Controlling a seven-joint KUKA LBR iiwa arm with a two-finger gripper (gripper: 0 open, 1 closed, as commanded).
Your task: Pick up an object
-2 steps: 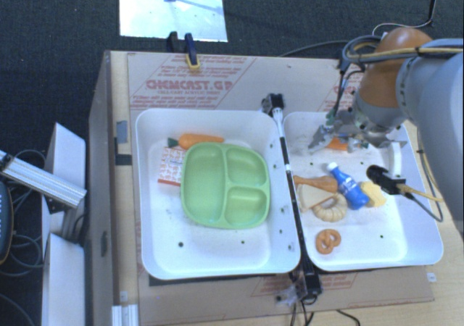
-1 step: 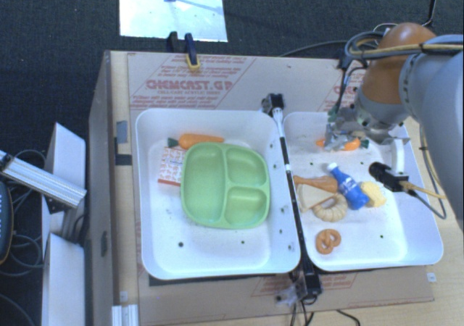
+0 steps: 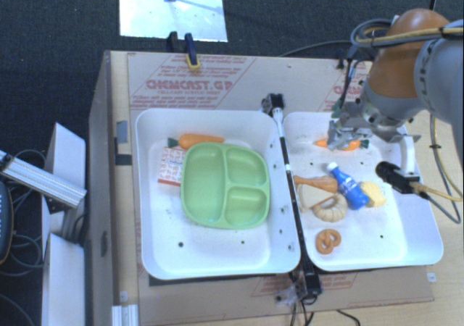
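My gripper is low in the far part of the right bin, right over a small orange carrot-like piece. That piece sticks out on both sides of the gripper, and its middle is hidden underneath. Nearer the front lie a blue bottle, a yellow piece, a tan wedge, a pale ring-shaped pastry and a brown pretzel.
The left bin holds a green divided plate, an orange carrot and a red-and-white packet. A black rail runs between the bins. A black fitting with a cable hangs over the right bin's right side.
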